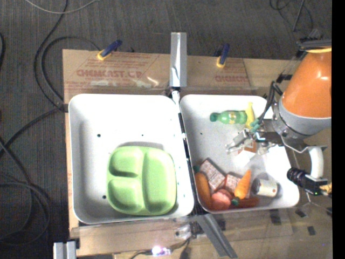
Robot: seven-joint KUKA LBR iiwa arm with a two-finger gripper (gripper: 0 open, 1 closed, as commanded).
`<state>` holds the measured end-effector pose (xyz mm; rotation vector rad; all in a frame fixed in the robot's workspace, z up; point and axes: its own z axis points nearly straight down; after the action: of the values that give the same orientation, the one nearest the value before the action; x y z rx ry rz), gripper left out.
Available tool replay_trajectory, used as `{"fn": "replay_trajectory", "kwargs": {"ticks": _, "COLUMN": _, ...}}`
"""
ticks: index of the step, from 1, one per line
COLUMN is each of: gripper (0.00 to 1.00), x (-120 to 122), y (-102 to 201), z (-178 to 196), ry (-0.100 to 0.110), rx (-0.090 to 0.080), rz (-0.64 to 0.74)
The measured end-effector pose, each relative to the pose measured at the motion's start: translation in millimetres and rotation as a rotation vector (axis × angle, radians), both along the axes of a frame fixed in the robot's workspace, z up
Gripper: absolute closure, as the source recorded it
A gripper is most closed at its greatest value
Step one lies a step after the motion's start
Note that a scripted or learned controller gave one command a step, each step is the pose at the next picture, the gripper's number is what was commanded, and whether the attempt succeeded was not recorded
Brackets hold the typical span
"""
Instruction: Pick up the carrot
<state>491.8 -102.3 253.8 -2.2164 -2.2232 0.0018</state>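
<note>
Carrot (pixel 243 183) lies tilted in the right bin (pixel 215 139), near its front edge, wedged into a tight cluster: a small white can (pixel 265 188) just to its right, a dark red item (pixel 247 202) at its lower tip, a pink-red round fruit (pixel 220 199) and 2 brown-wrapped blocks (pixel 215 176) to its left. A longer orange sausage-like piece (pixel 202 186) sits at the cluster's left end, and its colour could draw the grasp to the wrong thing. Crowding is the other risk: fingers coming down here may land on the can or a block and shove the carrot aside, or lift a neighbour with it.

Farther back, the gripper (pixel 243 141) hovers over the bin's middle, above and apart from the carrot; whether it is parted or closed I cannot tell, and nothing is visibly held. Beyond it, a green bottle (pixel 229 116) lies near the back wall. The left bin (pixel 89 123) holds a green divided tray (pixel 142 180).
</note>
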Motion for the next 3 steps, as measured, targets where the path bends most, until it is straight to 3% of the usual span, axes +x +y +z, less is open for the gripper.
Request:
{"fn": "replay_trajectory", "kwargs": {"ticks": 1, "gripper": 0.0, "x": 0.8, "y": -35.6, "z": -30.5, "ry": 0.003, "rx": 0.0, "rz": -0.28}}
{"fn": "replay_trajectory", "kwargs": {"ticks": 2, "gripper": 0.0, "x": -6.5, "y": -90.8, "z": -161.3, "ry": -0.006, "rx": -0.001, "rz": -0.163}}
{"fn": "replay_trajectory", "kwargs": {"ticks": 3, "gripper": 0.0, "x": 7.7, "y": -14.7, "z": 6.7, "ry": -0.001, "rx": -0.001, "rz": -0.024}}
